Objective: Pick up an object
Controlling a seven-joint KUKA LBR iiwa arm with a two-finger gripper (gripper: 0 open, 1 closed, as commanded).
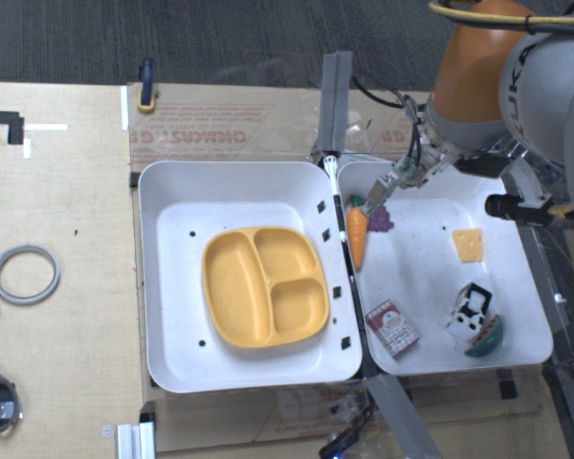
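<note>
At the right bin's (517,352) far-left corner, gripper (377,197) hovers just above the purple grapes (380,220) and the toy carrot (356,236) (green top toward far wall, long axis along the divider). Approach step, probably; fingers too small to read. Next: descend, close across the carrot's width.

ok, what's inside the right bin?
In the right bin: a carrot against the left wall, a purple item beside it, a cheese wedge, a small card box, and a black-and-white toy on a green piece. The arm covers the far right corner.
</note>
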